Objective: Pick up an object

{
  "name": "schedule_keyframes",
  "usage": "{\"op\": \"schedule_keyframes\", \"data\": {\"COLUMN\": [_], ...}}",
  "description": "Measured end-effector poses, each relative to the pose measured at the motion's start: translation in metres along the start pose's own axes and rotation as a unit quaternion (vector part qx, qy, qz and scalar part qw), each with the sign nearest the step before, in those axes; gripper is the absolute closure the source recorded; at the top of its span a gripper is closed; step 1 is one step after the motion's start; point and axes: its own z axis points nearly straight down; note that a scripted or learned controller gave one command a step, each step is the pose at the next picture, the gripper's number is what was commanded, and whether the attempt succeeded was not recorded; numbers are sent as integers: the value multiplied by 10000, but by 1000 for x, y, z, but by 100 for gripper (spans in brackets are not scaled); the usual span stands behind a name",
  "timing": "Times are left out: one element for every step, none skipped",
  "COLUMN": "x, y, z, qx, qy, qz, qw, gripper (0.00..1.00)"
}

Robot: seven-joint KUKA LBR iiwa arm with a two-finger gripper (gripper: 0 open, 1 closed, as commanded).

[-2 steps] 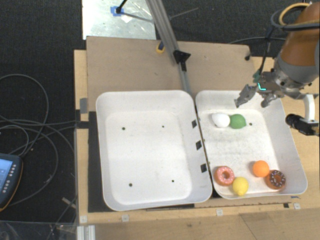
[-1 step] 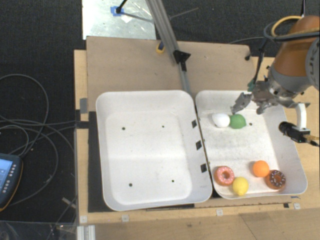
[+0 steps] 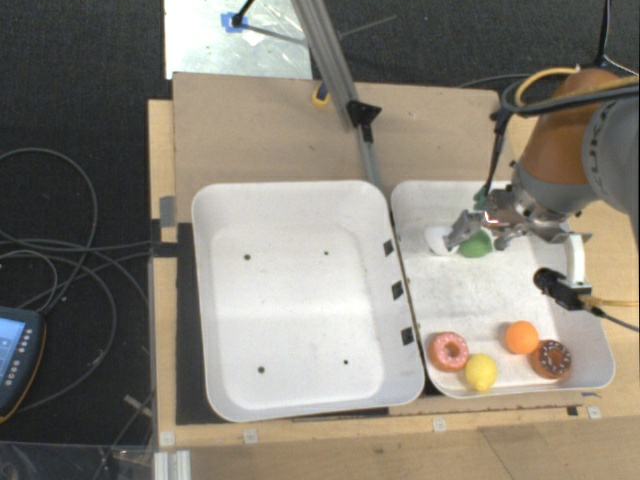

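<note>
My gripper hangs low over the back of the right bin, under the arm's orange band. A small green round object peeks out directly beneath it, partly hidden by the gripper body. A small white object lies just left of the green one. Along the bin's front edge lie a pink frosted donut, a yellow lemon, an orange and a chocolate donut.
The left bin adjoins the right one, with black clips along their shared rim. A grey pole slants down to the bench behind the bins. A black part on a white bracket juts from the arm over the right bin.
</note>
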Motion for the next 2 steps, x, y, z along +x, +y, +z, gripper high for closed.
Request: {"op": "schedule_keyframes", "data": {"x": [1, 0], "y": [0, 2], "z": [50, 36], "qx": [-4, -40], "qy": [-3, -5], "qz": [0, 3], "qw": [10000, 10000], "gripper": [0, 100]}}
